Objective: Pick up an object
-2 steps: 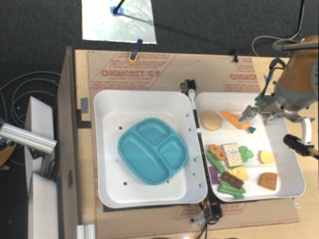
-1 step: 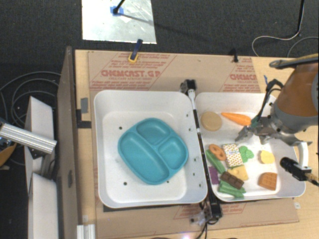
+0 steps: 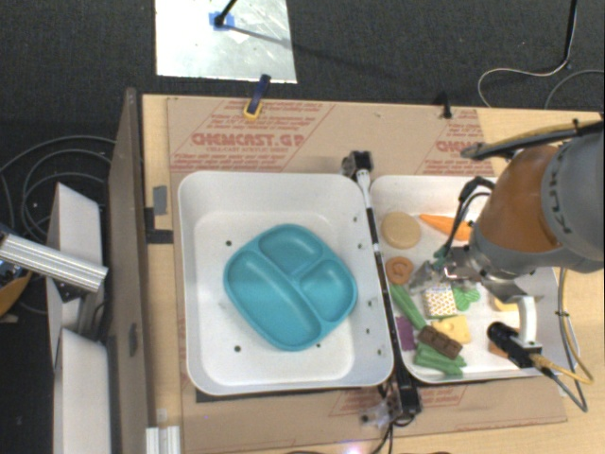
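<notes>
Gripper (image 3: 442,277) is down low in the right bin (image 3: 416,189), over the toy food pile; can't tell its opening or whether it's got hold of anything, wrist blocks it. Right under it: a white dotted block (image 3: 440,301), touching or just above, can't say which. Around that block: green leafy piece (image 3: 467,298) at 3 o'clock, yellow wedge (image 3: 458,329) at 5, brown bar (image 3: 440,340) at 6 with a green pod (image 3: 438,359) below, long green stick (image 3: 407,305) and purple piece (image 3: 406,334) at 8, pretzel (image 3: 400,270) at 10, tan cookie (image 3: 401,229) at 11, carrot (image 3: 438,222) at 12. Arm (image 3: 529,206) enters from 3 o'clock, orange band over the bin's far side. Left bin (image 3: 203,197) holds a teal divided plate (image 3: 290,285). Both bins sit on a cardboard sheet (image 3: 246,130) on the bench; dark carpet (image 3: 66,55) around, cables (image 3: 38,178) at 9 o'clock, shiny panel (image 3: 222,26) on the floor at 12.
</notes>
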`<action>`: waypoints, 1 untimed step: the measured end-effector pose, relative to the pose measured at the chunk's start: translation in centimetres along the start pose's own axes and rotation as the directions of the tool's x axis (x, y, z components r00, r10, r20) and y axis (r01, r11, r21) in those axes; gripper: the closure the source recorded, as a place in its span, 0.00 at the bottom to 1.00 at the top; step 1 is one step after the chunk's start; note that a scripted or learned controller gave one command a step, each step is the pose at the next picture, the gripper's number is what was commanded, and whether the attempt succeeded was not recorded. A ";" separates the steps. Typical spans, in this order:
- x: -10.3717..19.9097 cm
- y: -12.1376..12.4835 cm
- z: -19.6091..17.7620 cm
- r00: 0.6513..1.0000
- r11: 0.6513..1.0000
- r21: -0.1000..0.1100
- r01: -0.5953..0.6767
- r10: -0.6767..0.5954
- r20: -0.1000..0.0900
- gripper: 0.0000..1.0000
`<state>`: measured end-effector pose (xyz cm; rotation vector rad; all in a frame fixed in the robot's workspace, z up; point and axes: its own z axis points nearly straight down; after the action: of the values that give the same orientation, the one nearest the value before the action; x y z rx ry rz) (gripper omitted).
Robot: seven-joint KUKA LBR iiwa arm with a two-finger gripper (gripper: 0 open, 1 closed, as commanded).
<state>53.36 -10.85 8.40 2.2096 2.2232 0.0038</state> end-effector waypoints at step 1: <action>-0.3 0.2 -1.4 1.000 1.000 -0.005 -0.003 0.003 0.000 1.00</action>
<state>53.60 -11.12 9.84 2.2105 2.2167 0.0091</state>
